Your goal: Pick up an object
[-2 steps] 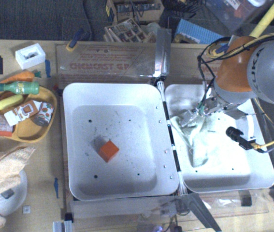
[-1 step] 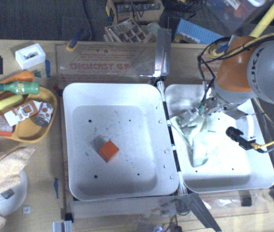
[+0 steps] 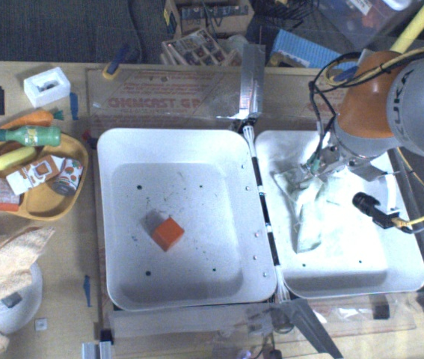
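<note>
End effector [image 3: 309,172] beside pale cloth [image 3: 309,215]

An orange block [image 3: 169,233] lies in a white bin [image 3: 122,155], beside a yellow bowl [image 3: 47,208]

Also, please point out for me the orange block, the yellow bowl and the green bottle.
orange block [image 3: 169,233]: camera view, on its top face, in the left bin.
yellow bowl [image 3: 47,205]: camera view, on its bare front rim.
green bottle [image 3: 32,136]: camera view, on the middle of its body.
</note>
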Robot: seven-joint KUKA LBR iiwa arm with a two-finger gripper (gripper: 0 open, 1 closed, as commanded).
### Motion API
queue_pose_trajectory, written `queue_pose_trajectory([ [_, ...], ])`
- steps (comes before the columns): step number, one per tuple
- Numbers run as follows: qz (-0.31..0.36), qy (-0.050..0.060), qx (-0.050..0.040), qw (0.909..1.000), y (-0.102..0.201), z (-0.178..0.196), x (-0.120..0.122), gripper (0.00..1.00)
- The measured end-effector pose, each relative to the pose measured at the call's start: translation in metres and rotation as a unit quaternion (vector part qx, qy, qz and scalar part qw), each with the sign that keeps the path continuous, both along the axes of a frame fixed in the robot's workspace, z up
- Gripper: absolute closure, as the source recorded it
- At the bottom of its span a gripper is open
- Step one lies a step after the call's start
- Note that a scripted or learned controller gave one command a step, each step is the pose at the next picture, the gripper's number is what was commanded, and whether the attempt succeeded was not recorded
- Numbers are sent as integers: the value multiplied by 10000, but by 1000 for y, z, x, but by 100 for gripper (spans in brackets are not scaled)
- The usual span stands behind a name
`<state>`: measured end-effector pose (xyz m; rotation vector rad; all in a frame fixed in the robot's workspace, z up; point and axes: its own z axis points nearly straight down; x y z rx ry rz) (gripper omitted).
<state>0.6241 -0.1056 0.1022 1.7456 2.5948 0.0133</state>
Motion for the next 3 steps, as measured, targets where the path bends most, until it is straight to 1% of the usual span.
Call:
queue_pose_trajectory([
  [1, -507, 69, 3, 9987, 41, 91, 41, 100],
  [2, -504, 68, 3, 9987, 41, 92, 41, 0],
  [3, -116, 81, 2, 9999, -4, 34, 43, 0],
])
